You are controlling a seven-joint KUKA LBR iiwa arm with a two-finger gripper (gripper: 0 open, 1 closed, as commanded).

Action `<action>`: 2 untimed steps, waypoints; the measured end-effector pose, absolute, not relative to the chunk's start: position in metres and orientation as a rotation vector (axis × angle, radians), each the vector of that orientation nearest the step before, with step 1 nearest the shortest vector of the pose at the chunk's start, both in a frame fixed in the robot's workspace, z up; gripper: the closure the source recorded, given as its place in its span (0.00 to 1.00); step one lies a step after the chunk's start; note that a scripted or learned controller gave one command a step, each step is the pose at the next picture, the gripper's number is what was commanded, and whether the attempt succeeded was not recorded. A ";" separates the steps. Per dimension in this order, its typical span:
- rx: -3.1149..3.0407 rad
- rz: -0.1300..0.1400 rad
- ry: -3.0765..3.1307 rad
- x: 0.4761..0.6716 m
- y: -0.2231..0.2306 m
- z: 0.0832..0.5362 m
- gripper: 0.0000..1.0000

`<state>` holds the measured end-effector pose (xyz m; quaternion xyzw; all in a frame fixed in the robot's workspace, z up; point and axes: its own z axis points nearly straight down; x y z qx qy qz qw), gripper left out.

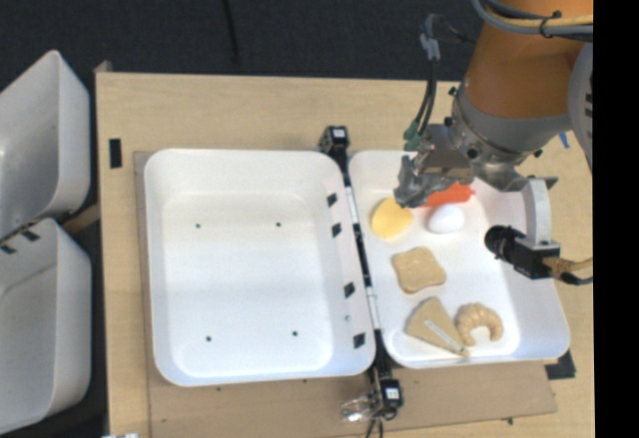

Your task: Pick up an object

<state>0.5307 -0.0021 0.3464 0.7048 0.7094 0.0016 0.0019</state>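
a grey-and-orange arm's gripper [417, 189] hangs low over the right bin's [544, 321] far left corner, just above a smooth round yellow lemon-shaped piece [391, 219]; whether its claw is open or closed cannot be told. five other toy foods share that glossy white plastic bin: one white egg [446, 219], one orange-red piece [451, 195] behind it, one tan bread slice [417, 269], one pale wedge [432, 326] and one curled croissant [480, 322] near the front edge. the left bin [160, 256] adjoins it.
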 end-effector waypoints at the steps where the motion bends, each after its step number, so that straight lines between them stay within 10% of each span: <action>1: 2.227 -0.008 2.220 0.489 -0.026 0.306 1.00; 2: 2.235 -0.010 2.206 0.491 -0.168 0.265 1.00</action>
